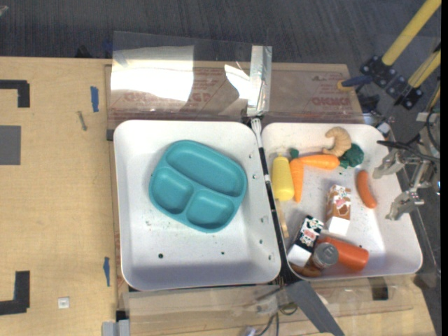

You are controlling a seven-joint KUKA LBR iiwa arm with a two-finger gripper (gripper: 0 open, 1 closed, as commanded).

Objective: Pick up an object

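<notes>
The right bin (409,247) holds several toy foods. A tan croissant (339,140) lies at the back, with an orange carrot (318,162) with a green top in front of it. A yellow bottle (282,177) lies by the left wall. A red-orange sausage (366,189) lies towards the right. A small brown carton (339,203), a black-and-white milk carton (307,236) and an orange bottle with a grey cap (339,254) sit nearer the front. My gripper (391,189) hangs over the bin's right side, just right of the sausage, open with nothing between its fingers.
The left bin (133,257) bears a teal divided plate (199,185). A clear plastic sheet (189,82) stands behind the bins. Yellow-and-black frame parts (402,40) rise at the back right. Wooden bench surface stretches to the left.
</notes>
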